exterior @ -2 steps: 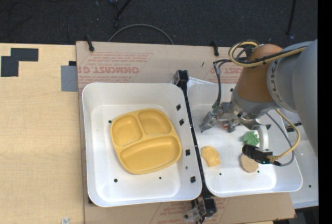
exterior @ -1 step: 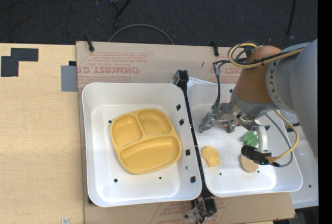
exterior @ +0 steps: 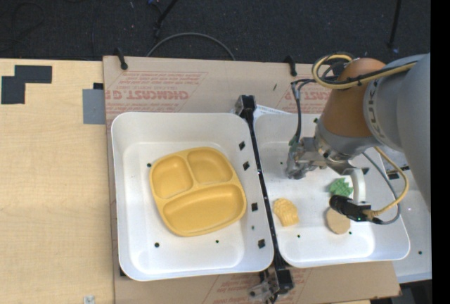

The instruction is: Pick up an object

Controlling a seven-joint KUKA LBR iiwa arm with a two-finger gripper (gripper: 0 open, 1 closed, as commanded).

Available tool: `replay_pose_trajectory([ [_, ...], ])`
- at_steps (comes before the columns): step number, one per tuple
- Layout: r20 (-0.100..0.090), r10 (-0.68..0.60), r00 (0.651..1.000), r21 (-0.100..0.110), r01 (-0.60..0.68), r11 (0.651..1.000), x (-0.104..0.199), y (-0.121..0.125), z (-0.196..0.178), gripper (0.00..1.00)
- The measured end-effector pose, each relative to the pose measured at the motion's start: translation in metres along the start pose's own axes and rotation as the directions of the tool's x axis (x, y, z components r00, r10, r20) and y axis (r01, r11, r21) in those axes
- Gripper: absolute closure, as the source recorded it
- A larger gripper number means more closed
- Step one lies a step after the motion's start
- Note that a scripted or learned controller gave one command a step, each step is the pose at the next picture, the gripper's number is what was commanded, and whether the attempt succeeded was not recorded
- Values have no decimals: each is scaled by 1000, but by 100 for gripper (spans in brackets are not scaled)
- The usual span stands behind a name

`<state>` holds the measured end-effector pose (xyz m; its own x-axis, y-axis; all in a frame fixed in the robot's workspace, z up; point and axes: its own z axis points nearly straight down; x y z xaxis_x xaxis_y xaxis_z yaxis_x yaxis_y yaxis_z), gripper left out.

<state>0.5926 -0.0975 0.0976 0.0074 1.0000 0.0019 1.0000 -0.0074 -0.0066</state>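
camera view: two shallow white bins sit side by side on a sheet of printed cardboard, with a pale wooden surface to the left. the left bin holds a yellow divided plate, which lies flat near the bin's middle, its two small compartments on the far side and its one large compartment on the near side. the grey arm reaches in from the right over the right bin, and the gripper is low over that bin's far left part, above bare white floor; whether it is apart or together cannot be told, and no object is seen within it. three small objects lie in the right bin. a yellow ridged piece rests near the bin's left wall, nearer the viewer than the gripper and apart from it. a green piece lies to the right of the gripper. a tan round piece lies just nearer than the green piece, to the right of the yellow ridged piece.
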Motion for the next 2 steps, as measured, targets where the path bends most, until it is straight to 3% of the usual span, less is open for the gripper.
replay_pose_trajectory([
  [2,2,-8,1000,-8,8,1000,4,-14,-95,100],
])
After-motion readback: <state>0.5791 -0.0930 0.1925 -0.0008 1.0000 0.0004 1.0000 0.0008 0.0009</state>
